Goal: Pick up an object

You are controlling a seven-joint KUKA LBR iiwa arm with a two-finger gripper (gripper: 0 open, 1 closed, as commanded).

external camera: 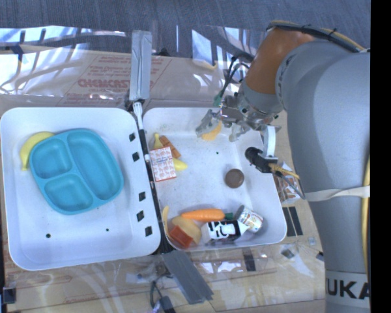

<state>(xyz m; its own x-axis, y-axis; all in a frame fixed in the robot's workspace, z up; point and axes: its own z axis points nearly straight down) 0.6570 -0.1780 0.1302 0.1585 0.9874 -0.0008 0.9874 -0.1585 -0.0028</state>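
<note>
Bench (65,77) under clear plastic sheeting carries two shallow white bins. Grey arm (326,142) reaches over the right bin (202,155), claw (216,124) low at its far edge, clamped on a small yellow piece (212,132), apparently mid-pick. Left bin (26,233) holds a blue divided plate (76,169). An orange carrot (203,214) lies at the near wall.

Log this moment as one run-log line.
gripper over right bin, upper edge | yellow piece at fingertips | grasp unconfirmed | blue tray in left bin

plate (78,169) in left bin (26,240), carrot (203,214) in right bin (202,168)
</note>
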